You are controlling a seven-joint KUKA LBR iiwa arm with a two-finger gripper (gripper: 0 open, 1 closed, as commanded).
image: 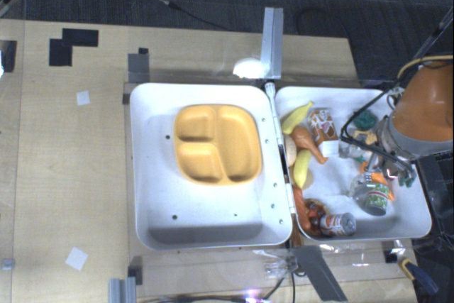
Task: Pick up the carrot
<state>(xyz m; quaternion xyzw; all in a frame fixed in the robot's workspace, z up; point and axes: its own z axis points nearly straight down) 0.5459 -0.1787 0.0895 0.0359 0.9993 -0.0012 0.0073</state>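
Arm (425, 117): you've got it reaching in from the right, its orange band hanging over the right bin's far right side.
Tool (374, 172): it sits low in the right bin, right of centre, in a tangle of cables and parts. From up here you can't tell whether it is spread or pressed together.
Carrot (384, 180): look for the orange sliver right at the tool, in the right half of the right bin. It touches or nearly touches the tool, but you can't tell whether it is gripped.
Round grey-green thing (376, 201): it lies just in front of the carrot, towards the near wall.
Right bin (420, 225): it's crowded, mostly along its left side.
Bananas: you have one (298, 117) tilted at the far left corner and another (302, 168) lower down by the left wall.
Brown drumstick (310, 142): it lies between the two bananas.
Printed packet (324, 124): you'll find it just right of the upper banana.
Can (339, 224): it's on its side near the front wall, well apart from the tool.
Reddish-orange item (299, 201): it's pressed along the left wall beside the can, and you can't tell what it is.
Left bin (142, 174): it holds a yellow divided plate (216, 143), set towards the far side.
Tabletop (64, 174): pale wood, with both bins side by side on it.
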